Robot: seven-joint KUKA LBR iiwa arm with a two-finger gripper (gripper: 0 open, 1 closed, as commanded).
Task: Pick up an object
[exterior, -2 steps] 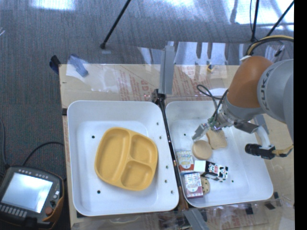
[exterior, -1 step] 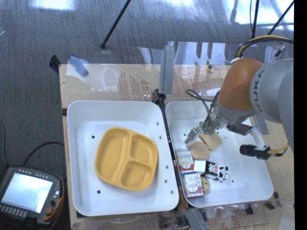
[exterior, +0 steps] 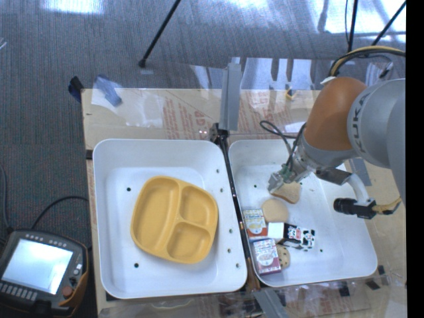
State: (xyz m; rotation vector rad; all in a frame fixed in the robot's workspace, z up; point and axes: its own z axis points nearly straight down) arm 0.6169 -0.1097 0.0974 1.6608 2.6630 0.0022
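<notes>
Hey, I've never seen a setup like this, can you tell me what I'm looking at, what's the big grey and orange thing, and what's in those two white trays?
It's a robot arm, filmed by one camera above the bench, looking down at a slant. The arm reaches in from the right. Its gripper is low in the right bin, at a tan bread-like piece; I can't tell whether it holds anything. That bin also has a second tan piece, two small cartons and a black-and-white packet. The left bin holds a yellow divided plate. The screen at bottom left looks like the arm's handheld controller.
</notes>
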